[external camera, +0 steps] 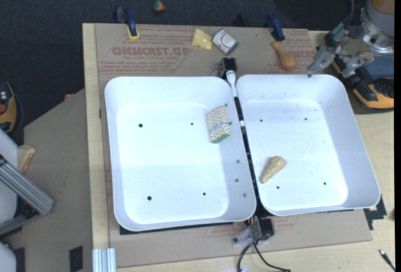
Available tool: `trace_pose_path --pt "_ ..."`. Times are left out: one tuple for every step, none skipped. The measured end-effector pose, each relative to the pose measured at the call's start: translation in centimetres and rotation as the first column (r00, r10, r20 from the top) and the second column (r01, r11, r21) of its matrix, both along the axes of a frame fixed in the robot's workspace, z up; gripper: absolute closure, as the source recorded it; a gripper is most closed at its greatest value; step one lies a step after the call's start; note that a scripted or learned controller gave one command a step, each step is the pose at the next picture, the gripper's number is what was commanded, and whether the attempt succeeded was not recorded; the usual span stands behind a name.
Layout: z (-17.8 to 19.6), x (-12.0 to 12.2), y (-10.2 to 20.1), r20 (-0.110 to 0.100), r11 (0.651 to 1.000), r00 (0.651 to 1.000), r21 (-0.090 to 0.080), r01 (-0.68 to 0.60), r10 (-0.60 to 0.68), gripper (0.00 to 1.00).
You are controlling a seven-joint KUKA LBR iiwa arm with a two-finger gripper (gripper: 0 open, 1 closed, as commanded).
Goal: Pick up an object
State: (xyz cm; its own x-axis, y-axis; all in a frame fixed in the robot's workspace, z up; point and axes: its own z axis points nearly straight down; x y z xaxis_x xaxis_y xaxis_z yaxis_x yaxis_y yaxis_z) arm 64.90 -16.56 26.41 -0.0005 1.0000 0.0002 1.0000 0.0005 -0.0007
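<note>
A small speckled block with a green lower edge lies in the left bin, close to its right wall. A tan, cone-like lump rests in the right bin, left of centre. My gripper hangs over the back right corner of the right bin, above the rim and far from both objects. Its fingers stand apart and point down, with nothing between them.
On the cardboard behind the bins lie a yellow wedge, a small white box and a brown pear-shaped piece. Blue clamps hold the board's back edge. A black-handled tool sits at the seam between the bins.
</note>
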Motion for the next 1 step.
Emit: trace_pose_path --pt "1.13 0.07 0.01 0.004 1.000 1.000 -0.001 -0.001 0.001 1.00"
